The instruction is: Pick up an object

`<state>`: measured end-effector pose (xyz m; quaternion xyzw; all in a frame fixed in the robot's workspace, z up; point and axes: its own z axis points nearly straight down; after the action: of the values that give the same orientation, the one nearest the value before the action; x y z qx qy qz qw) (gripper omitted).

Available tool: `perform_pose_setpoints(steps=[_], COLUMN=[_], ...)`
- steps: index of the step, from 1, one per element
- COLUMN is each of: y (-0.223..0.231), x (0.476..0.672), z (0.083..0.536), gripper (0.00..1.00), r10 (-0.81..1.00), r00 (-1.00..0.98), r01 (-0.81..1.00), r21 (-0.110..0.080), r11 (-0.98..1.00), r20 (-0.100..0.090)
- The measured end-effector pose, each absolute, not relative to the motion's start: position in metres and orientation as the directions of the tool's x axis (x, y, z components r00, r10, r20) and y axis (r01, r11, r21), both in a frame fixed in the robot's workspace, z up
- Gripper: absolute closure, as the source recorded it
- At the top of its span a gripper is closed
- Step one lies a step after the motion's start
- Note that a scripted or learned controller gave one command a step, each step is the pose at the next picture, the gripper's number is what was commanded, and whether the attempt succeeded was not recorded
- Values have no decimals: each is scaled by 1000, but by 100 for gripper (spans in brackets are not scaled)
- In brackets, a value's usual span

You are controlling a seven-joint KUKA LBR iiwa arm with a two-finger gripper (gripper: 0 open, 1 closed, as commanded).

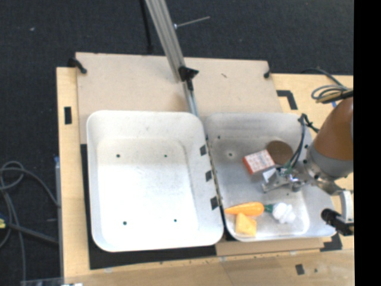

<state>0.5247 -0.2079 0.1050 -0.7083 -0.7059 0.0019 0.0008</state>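
Note:
In the right bin [238, 130] lie a small red and white box [258, 161], a brown round disc [279, 151], an orange carrot [244, 208], a yellow wedge [246, 224] and a white bulb-like object with a green tip [282, 212]. My gripper [275, 180] reaches in from the right and hangs low over the bin floor, just below the box and above the white object. I see nothing between its fingers.
The left bin [149, 180] stands beside the right one. A metal pole [169, 37] rises from the back of the bench between the bins. Cables lie at the far right and on the floor at the left.

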Motion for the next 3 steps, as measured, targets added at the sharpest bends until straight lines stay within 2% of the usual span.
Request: perform_pose_setpoints(steps=[1,3], y=[-208,-196], x=[527,527], z=[119,237], gripper=[100,100], r10=[1000,1000], r00=[9,-5], r01=[1000,1000], r21=[6,8], r11=[-9,5], r20=[-1,-3])
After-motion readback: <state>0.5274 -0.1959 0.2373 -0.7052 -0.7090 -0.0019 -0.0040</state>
